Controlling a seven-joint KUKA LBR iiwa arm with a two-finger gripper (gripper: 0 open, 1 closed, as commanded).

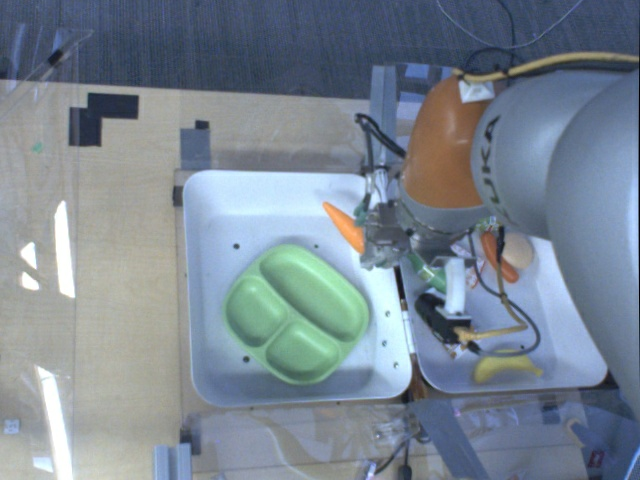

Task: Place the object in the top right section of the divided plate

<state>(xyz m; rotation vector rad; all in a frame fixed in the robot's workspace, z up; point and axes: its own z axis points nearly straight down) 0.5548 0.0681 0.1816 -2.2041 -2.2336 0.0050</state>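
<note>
Pale wooden desk (120, 268) across most of the view, with grey-blue carpet (250, 28) beyond its far edge and a thin dark cable (490, 8) looping over that carpet. Black tape marks (100, 116) near the desk's far left. A clear sheet (40, 268) over the left part, catching bright reflections. Small grey brackets (195, 148) at the bin corners.

Two shallow white bins side by side. In the left bin (220, 208), a green divided plate (297, 313) with three sections, sitting a little toward the near side and turned at a slant. Nothing in any of its sections.

Orange carrot (343, 225) over the far right part of the left bin, clear of the plate, narrow end toward the far left, thick end right against the gripper (372, 253). Cannot tell whether the gripper is open, closed or clamped on the carrot, nor whether the carrot rests on the bin floor.

Grey arm (560, 158) with its orange band (445, 148) reaching in from the right, covering much of the right bin (565, 333). In that bin, a yellow banana (508, 370) near the front wall, a pale orange rounded thing (515, 258) beside the arm, and a small green thing (425, 268) just right of the gripper.
</note>
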